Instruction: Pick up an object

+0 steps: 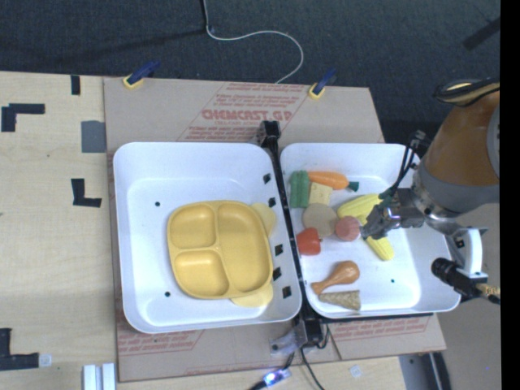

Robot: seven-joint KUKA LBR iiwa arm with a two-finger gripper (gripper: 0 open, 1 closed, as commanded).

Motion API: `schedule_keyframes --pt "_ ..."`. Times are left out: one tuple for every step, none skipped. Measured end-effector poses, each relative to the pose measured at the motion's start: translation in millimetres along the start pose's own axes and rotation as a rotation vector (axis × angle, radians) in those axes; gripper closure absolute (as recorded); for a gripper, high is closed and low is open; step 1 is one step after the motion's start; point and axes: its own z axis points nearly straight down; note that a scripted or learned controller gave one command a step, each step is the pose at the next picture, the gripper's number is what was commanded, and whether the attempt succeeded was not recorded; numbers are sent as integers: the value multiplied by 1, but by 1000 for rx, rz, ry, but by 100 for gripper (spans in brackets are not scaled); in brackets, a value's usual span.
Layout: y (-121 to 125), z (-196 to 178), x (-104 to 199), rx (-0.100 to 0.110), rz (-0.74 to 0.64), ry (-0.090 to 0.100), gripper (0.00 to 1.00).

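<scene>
Yellow corn (358,207) and pink ball (347,229) crowd the claw (379,223); grip unclear.

The light wooden bench (49,242) carries a brown cardboard sheet (244,108) printed with red lettering, clipped at its far edge by 2 blue-and-yellow clamps (140,74). On the cardboard sit 2 white bins side by side, touching: the left bin (138,218) and the right bin (406,287).
</scene>
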Motion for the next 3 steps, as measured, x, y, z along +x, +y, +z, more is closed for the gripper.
schedule_keyframes --pt "0 -21 1 1 0 0 100" --pt "0 -26 61 3 -4 2 100" --pt "8 -14 118 6 -4 1 100"
